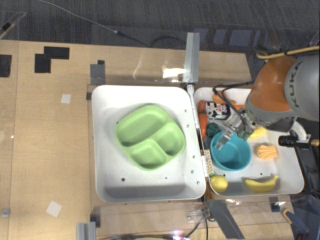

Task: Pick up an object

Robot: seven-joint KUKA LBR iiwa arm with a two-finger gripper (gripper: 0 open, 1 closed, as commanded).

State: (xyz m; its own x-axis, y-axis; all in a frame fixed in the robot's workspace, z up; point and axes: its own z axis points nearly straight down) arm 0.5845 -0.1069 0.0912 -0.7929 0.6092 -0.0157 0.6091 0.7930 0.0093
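teal bowl [231, 153] sits mid right bin [295, 184], directly beneath gripper [225, 138]; fingers slightly parted over bowl's near-left rim, holding nothing. lemon [218, 183], banana [260, 183] lie nearer camera; green divided tray [150, 136] in left bin [105, 184].

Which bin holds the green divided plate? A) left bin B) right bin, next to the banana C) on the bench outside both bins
A: the green divided plate lies inside the left bin, while the banana and the teal bowl sit in the right bin, where the end effector is over the bowl's rim.
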